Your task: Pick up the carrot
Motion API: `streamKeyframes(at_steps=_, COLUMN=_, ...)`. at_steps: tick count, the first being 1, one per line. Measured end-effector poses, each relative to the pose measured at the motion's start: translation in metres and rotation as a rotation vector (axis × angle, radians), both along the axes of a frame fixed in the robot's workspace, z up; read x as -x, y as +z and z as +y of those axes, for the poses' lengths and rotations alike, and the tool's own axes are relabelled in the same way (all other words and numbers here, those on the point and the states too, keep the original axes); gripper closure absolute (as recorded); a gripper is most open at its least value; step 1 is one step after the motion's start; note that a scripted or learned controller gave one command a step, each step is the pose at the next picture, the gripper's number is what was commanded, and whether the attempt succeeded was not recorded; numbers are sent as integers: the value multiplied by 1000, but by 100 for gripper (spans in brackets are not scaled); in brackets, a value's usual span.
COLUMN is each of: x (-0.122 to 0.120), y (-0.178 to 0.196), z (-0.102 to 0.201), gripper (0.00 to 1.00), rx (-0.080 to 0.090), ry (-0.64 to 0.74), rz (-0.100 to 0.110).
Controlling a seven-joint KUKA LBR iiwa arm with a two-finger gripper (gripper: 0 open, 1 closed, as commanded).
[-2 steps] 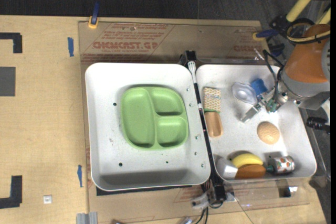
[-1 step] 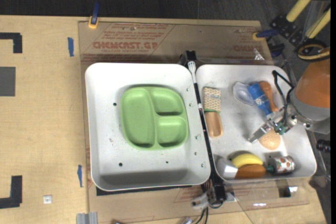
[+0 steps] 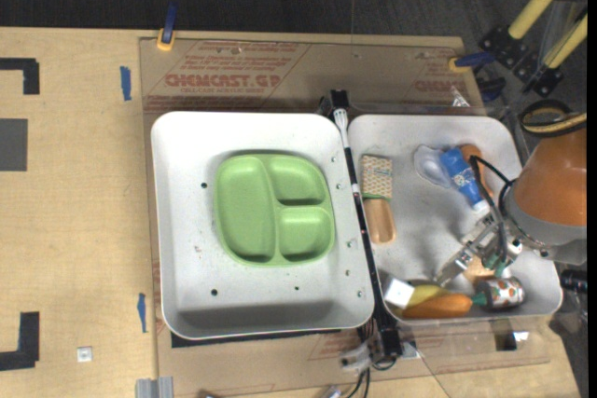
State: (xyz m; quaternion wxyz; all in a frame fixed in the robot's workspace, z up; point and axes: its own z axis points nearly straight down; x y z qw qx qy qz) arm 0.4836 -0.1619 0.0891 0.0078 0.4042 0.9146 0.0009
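Down at the near edge of the right-hand shallow white bin (image 3: 424, 128) lies the long orange carrot (image 3: 442, 305), stretched along the bin's near wall with a yellow piece (image 3: 420, 294) touching its left end and a small white block (image 3: 398, 294) beside that. Just to its right sits a small round can with a green and red label (image 3: 504, 294). The arm's grey two-finger gripper (image 3: 476, 256) hovers just above and a little right of the carrot; from where I stand I cannot tell how its claw is set, and nothing shows as held in it. The orange band of the arm (image 3: 555, 186) bulks over the bin's right side.

Further back in that bin are a tan rectangular sponge-like block (image 3: 378, 199) and a blue and clear wrapped item (image 3: 452, 168). The left-hand white bin (image 3: 177, 219) carries a light green divided plastic plate (image 3: 273, 205).

I'd judge the trouble ahead is crowding: the carrot is pressed against the bin wall and hemmed in by the can and the yellow piece, so a descent could land on the can, or a finger could strike the wall and leave no room to close. A grab near the end could also let the tapered carrot pivot and slip out.

Red print on the cardboard sheet (image 3: 224, 70) behind the bins looks like "CHEMCAST GP", though I read it only roughly.
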Motion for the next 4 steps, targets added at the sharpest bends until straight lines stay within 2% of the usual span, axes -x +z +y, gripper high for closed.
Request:
streamKeyframes(at_steps=1, x=-1, y=0, z=-31, gripper=0, rx=1, ry=116, rz=-2)
streamKeyframes(at_steps=2, x=-2, y=0, z=-58, gripper=0, rx=-8, ry=-198, rz=-2)
streamKeyframes(at_steps=3, x=0, y=0, z=-5, gripper=0, rx=2, ry=21, rz=1)
streamKeyframes(at_steps=4, x=-5, y=13, z=-7, gripper=100, rx=10, ry=18, rz=-19)
